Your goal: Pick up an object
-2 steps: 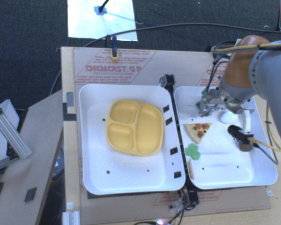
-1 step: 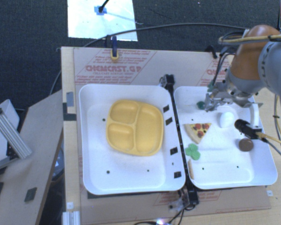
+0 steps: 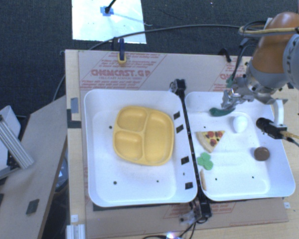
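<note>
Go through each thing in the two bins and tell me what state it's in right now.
Yellow divided plate: flat in the left bin, compartments bare.
Pizza slice: flat, right bin.
White egg: loose, right bin.
Brown disc: flat, untouched.
Green leaf piece: flat near the divider.
Dark green item: lying under the gripper.

Left bin [image 3: 99, 183]: yellow tray [image 3: 143, 135]. Right bin [image 3: 249, 185]: end effector [image 3: 229, 102] over green piece [image 3: 219, 112], egg [image 3: 239, 123], pizza slice [image 3: 210, 139], brown disc [image 3: 261, 154].
</note>
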{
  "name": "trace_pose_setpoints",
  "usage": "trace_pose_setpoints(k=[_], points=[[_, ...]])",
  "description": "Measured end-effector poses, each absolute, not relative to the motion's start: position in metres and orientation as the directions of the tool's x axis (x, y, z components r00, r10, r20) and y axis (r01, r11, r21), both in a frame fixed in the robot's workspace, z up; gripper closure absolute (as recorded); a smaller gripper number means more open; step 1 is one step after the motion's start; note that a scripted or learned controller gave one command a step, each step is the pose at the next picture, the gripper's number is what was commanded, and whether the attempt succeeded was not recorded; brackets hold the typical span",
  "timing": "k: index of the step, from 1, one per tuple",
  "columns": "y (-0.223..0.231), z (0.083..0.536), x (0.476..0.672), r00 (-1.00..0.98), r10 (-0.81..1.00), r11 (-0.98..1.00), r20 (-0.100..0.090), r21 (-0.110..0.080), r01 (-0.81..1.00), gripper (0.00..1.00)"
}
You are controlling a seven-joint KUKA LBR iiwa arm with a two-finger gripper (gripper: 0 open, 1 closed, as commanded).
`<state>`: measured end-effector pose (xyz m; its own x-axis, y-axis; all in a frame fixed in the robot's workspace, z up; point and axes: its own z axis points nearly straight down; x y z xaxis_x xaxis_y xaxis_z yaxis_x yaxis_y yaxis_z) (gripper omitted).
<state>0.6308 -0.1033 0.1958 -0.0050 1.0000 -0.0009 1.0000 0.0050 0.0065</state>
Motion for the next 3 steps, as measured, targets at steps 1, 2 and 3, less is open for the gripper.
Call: trace_pose_setpoints(k=[1, 2, 3], points=[[-0.102, 0.240, 0.631, -0.006, 1.000, 0.006, -0.001, 0.006, 1.000, 1.00], [-0.058, 0.231, 0.611, -0.008, 1.000, 0.008, 0.001, 0.000, 1.000, 1.00], [-0.016, 0.232, 0.597, -0.008, 1.000, 0.008, 0.001, 0.000, 1.000, 1.00]])
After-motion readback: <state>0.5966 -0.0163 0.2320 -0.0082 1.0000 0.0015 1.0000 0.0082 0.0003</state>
